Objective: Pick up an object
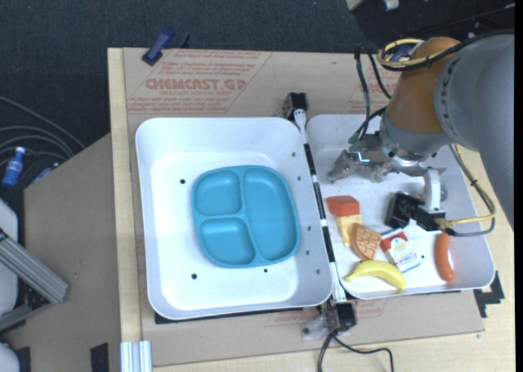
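Note:
My gripper (343, 169) hangs low over the far left part of the right bin (466, 280), reaching in from the right under the grey arm. Nothing shows in its grasp. Just in front of it lies an orange-red block (342, 204) next to a yellow cheese wedge (350, 221). Closer to the front are a brown waffle (366, 240), a small red and white carton (402, 253) and a yellow banana (377, 275). A red sausage (445, 257) lies by the right wall.
The left bin (163, 280) holds a blue divided plate (245, 215). A black rail (317, 199) runs between the two bins. A blue clip (158, 47) rests on the brown board behind the bins.

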You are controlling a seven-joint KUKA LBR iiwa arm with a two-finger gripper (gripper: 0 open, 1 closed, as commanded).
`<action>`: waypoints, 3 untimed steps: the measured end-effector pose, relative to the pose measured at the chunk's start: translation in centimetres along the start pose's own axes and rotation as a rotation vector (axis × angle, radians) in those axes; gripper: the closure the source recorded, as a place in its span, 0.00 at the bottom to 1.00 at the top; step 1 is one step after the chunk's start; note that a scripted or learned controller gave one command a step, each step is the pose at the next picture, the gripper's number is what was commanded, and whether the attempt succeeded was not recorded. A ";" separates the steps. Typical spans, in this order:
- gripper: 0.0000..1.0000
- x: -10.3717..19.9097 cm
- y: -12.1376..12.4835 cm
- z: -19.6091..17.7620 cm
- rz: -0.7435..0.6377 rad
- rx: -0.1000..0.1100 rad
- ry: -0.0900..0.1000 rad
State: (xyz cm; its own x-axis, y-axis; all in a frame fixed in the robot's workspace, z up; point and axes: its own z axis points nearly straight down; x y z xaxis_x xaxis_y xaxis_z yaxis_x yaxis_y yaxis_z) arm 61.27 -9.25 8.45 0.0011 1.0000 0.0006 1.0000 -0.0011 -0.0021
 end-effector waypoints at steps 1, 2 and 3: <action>0.00 -0.4 5.4 -0.1 -0.002 -0.003 -0.001; 0.00 -0.1 -1.7 -0.2 0.000 0.000 0.000; 0.00 -1.2 5.4 -0.1 -0.002 -0.003 -0.001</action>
State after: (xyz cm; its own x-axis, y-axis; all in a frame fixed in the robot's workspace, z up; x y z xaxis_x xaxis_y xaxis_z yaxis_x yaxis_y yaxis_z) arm 66.68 -10.48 8.51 -0.0010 1.0000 -0.0002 1.0000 0.0010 0.0013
